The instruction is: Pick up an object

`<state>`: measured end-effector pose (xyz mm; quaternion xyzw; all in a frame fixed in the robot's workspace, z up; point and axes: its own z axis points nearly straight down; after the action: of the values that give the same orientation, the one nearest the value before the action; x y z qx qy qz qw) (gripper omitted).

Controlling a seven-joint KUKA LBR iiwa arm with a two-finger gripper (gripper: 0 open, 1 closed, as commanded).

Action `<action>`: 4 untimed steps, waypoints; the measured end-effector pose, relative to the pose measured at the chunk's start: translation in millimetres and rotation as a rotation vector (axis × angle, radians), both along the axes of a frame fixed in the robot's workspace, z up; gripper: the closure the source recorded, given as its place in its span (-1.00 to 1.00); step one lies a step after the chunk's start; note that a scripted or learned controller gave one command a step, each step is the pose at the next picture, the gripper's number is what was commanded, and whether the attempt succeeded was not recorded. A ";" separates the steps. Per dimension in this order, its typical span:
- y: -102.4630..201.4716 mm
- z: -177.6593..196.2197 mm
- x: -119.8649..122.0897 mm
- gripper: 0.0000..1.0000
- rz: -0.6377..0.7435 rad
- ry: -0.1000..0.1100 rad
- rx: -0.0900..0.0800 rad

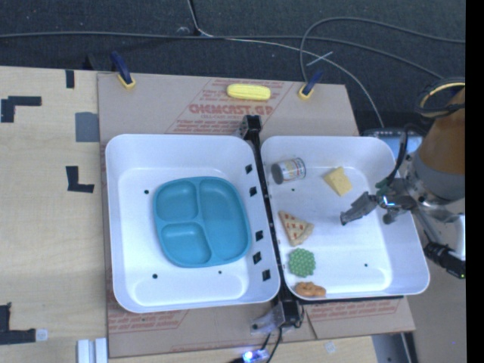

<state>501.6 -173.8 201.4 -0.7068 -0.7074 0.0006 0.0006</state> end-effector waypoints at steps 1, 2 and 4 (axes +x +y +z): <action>9.7 -60.0 -3.3 -1.00 0.001 0.006 0.002; 10.6 -113.6 -4.3 -1.00 0.000 0.003 0.001; 8.3 -39.2 3.0 1.00 0.001 -0.006 -0.002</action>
<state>504.6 -165.6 162.2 -0.7066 -0.7076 -0.0010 -0.0022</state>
